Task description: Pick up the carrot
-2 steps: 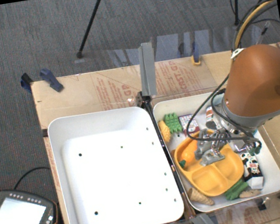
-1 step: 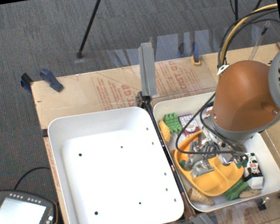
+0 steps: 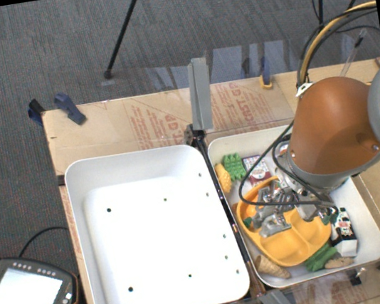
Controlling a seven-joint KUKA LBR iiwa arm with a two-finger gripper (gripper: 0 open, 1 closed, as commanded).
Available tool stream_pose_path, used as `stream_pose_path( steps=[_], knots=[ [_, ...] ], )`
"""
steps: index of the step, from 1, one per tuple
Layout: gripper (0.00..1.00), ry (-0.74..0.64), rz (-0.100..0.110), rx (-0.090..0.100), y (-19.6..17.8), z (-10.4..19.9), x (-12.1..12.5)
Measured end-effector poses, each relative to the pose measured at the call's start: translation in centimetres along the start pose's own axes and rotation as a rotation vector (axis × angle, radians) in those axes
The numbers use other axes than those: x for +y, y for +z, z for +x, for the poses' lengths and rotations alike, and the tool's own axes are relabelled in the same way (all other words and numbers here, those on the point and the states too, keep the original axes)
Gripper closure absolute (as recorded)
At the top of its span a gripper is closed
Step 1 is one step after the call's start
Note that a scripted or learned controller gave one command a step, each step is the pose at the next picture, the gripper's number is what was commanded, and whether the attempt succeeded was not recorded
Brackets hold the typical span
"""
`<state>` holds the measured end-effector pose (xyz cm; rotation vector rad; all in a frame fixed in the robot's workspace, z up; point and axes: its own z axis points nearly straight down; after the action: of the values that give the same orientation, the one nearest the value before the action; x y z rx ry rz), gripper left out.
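The gripper (image 3: 276,215) hangs low inside the right bin (image 3: 372,225), just over the yellow plate (image 3: 292,247). It is a tangle of grey metal and wires from up here, and I cannot tell if it is open or closed. Nothing can be seen held in it.

Above it is the big orange band of the arm (image 3: 334,127), which hides much of the bin.

The thing that looks most like the carrot (image 3: 270,265) is a pale orange, pointed piece. It lies in the near left corner of the right bin, right by the rim of the yellow plate. I am not sure of it, because it is small. It is near the gripper but not under it.

Around the plate are other toys: a green block (image 3: 234,165) and a yellow corn (image 3: 223,177) at the far left of the bin, and a green piece (image 3: 322,258) at the near edge. The left bin (image 3: 83,201) sits beside it on the bench (image 3: 121,127).

I think the arm is at the reaching step, and the carrot is not picked up yet. Next the gripper needs to slide toward the near left corner, line up over the pointed piece, and go down without catching the plate rim.
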<state>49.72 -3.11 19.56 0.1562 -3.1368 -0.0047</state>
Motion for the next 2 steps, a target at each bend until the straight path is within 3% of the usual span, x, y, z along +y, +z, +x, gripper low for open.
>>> stream_pose_path(
  steps=[1,2],
  knots=[
    [0.0,0.0,0.0,0.001,0.0,0.0,0.0],
    [0.0,0.081,0.001,0.002,1.0,1.5,2.5]
  ],
)
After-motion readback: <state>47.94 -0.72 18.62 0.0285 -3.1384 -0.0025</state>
